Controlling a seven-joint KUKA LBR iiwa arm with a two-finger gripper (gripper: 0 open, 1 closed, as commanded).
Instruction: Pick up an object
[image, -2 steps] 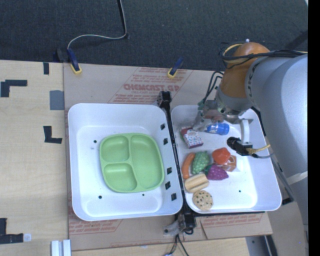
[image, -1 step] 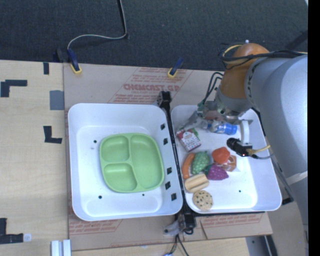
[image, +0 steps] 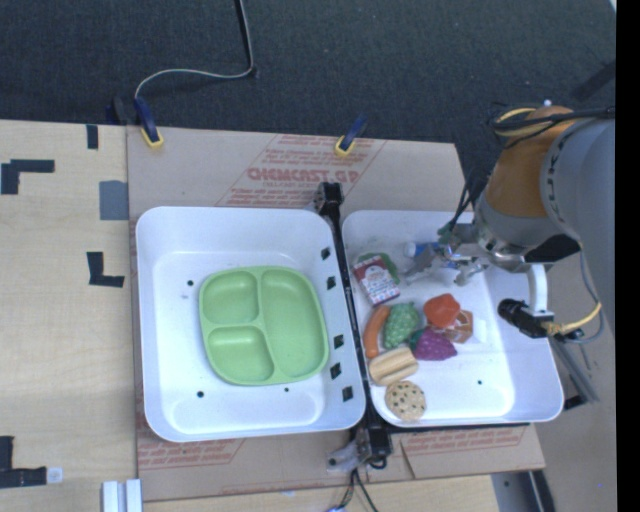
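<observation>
Toy food fills the right bin (image: 520, 395), right of frame centre, and any piece would serve as the object to pick. We see the tool (image: 447, 258) at the upper part of that bin, reaching in from the right of the frame. We cannot tell how it is set; the tip is small and blurred against the white floor.

Key relation: the cluster lies below and slightly left of the tool in the frame. Nearest, we judge, is the red tomato (image: 442, 307), just below the tool. The red-and-white packet (image: 377, 277) sits to the tool's left, near the divider, long axis running roughly top to bottom of frame.

Counts in the right bin, as we read them:
- one packet
- one tomato
- one orange carrot (image: 375, 330), long axis steep, leaning right at its top
- one green leafy piece (image: 402, 324)
- one purple piece (image: 434, 346)
- one bun-like roll (image: 392, 364)
- one cookie (image: 405, 400)

The pieces below the packet are crowded, several touching. The cookie lies apart at the lower edge.

The left bin (image: 160, 300) holds one green divided plate (image: 264, 325), three compartments. Two bins on the worktop (image: 60, 300). One arm only.
</observation>
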